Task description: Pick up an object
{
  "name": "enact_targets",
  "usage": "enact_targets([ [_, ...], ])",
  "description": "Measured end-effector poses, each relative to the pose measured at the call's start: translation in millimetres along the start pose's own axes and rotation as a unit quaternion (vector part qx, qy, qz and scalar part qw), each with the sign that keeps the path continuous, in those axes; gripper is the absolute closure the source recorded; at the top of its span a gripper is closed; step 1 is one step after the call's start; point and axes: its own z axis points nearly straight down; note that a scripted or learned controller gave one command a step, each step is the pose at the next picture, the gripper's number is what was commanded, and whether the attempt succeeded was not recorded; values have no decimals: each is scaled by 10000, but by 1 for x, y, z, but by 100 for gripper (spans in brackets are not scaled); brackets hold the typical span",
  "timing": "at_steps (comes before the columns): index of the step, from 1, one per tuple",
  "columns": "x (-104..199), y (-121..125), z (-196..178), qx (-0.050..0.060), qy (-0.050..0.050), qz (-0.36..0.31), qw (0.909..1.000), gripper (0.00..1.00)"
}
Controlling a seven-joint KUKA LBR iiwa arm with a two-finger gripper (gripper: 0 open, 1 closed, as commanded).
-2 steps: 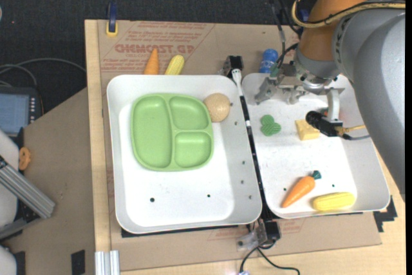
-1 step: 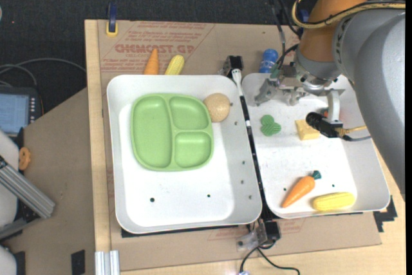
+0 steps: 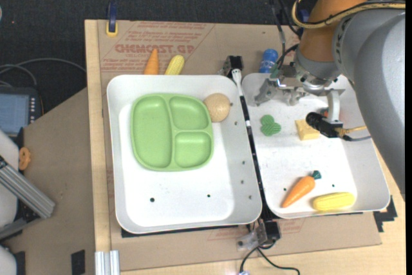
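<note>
In the right bin (image 3: 360,203) lie a green leafy toy (image 3: 270,126), a yellow cheese wedge (image 3: 306,131), a toy carrot (image 3: 299,190) and a yellow corn cob (image 3: 333,201). My gripper (image 3: 278,92) hangs over the far left corner of this bin, a little behind the green toy and apart from it. Nothing shows in its grasp. The grey arm with its orange band (image 3: 328,22) reaches in from the right and covers the bin's far right part.
The left bin (image 3: 180,203) holds a green divided plate (image 3: 172,131) and a tan ball (image 3: 217,106) at its far right. Behind the bins on the cardboard lie another carrot (image 3: 151,63), a corn piece (image 3: 174,64) and a blue bottle (image 3: 269,61). A black clip (image 3: 233,65) sits at the bins' join.
</note>
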Motion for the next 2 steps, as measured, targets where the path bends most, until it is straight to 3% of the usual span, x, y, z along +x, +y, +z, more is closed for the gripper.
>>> enact_targets([
  [2,0,0,0,0,0,0,10000,0],
])
